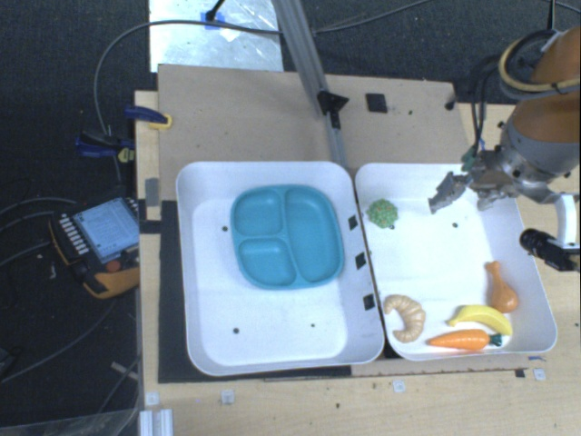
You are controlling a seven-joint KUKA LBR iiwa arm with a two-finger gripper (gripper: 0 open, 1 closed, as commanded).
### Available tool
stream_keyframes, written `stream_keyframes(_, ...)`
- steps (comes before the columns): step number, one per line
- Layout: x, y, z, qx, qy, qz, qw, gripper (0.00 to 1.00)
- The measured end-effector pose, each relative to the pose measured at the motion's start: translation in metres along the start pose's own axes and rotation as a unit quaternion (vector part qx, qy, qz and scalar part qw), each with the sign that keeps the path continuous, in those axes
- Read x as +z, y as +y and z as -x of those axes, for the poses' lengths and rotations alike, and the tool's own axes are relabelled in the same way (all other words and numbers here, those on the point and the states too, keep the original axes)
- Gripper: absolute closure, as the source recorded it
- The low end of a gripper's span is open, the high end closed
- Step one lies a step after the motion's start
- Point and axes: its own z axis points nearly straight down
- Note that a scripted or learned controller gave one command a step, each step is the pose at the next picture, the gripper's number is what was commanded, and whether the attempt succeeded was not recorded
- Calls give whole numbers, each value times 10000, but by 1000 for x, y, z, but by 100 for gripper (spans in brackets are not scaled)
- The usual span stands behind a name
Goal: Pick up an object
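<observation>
Nearest the front rim of the right bin [536, 334] lie a carrot [459, 340], a banana [481, 318] and a croissant [406, 317], all well below the gripper [461, 192] and apart from it. A little further back a drumstick [500, 288] rests by the bin's right wall, also below the jaws. Further still, a piece of broccoli [382, 213] sits near the bin's left wall, just left of the jaws and slightly lower; it looks the closest candidate. The gripper hovers over the bin's far part, its jaws spread apart with nothing between them. So I judge the step to be the approach: no object is chosen yet. The next move calls for shifting over one item, lowering, and closing on it. In the left bin [209, 334], well left of the jaws, lies a blue plate [287, 236]. I can read no writing or labels anywhere.
</observation>
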Motion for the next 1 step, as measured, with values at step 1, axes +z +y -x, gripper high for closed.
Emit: stream_keyframes(1, 53, -9, 5, 18, 1, -20, 10000, 0)
